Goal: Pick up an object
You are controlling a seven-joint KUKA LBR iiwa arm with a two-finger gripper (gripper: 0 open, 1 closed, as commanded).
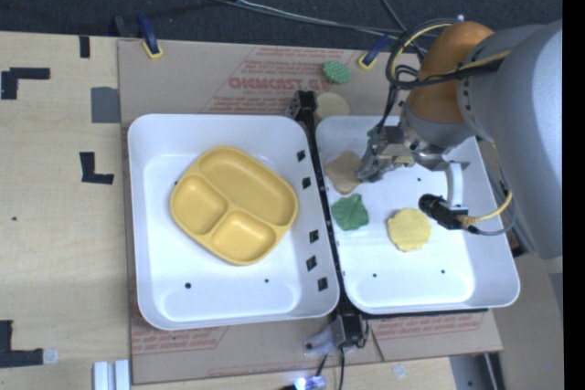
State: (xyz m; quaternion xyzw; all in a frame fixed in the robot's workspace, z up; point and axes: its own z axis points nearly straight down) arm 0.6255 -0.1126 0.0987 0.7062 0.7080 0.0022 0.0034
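A lumpy yellow foam piece [409,229] and a green one [349,213] lie near, while the gripper [373,162], jaw state unclear, descends toward the far tan piece [343,171], apparently about to grasp.

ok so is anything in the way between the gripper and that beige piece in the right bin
Nothing visible. The gripper sits right beside the beige piece near the right bin's left wall; the green piece and yellow piece lie nearer the camera, off that path.
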